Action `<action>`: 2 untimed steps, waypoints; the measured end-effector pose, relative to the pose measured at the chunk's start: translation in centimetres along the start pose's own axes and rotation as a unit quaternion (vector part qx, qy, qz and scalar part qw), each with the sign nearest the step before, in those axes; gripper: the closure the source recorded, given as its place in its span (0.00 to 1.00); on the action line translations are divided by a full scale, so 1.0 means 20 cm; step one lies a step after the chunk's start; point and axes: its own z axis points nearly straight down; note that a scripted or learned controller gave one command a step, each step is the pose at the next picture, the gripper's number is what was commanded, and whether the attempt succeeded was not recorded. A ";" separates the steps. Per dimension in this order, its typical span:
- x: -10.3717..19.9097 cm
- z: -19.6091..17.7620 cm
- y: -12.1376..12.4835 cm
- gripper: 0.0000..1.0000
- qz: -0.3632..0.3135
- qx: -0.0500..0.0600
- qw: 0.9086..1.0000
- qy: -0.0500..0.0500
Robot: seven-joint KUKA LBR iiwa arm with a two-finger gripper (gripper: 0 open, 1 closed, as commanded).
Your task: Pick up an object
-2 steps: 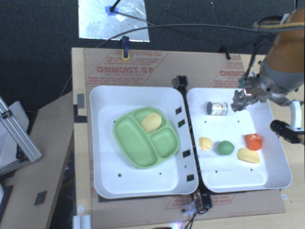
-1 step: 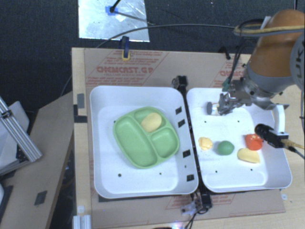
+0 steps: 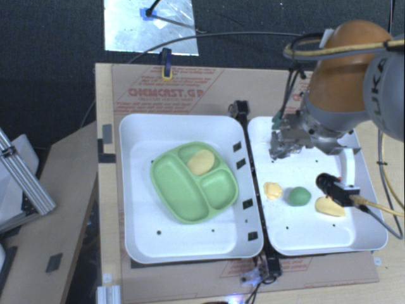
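In the right bin (image 3: 304,236) lie a small pale yellow piece (image 3: 273,190), a green ball (image 3: 299,196) and a yellow lemon-shaped thing (image 3: 330,206). A green divided plate (image 3: 183,192) sits in the left bin (image 3: 145,233) with a yellow food piece (image 3: 201,162) in its upper compartment. My gripper (image 3: 283,147) hangs over the upper left part of the right bin, above and apart from the three small things. Nothing shows between its fingers.
A black clip strip (image 3: 247,163) runs along the seam between the bins. A blue and yellow clamp (image 3: 166,63) stands at the bench's back edge, and a shiny foil sheet (image 3: 150,16) lies beyond. An aluminium rail (image 3: 25,176) juts in at the left.
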 end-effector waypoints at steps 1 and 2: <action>0.21 0.05 -0.05 1.00 0.000 0.000 1.000 0.000; 0.51 0.13 -0.10 1.00 -0.001 0.001 1.000 0.000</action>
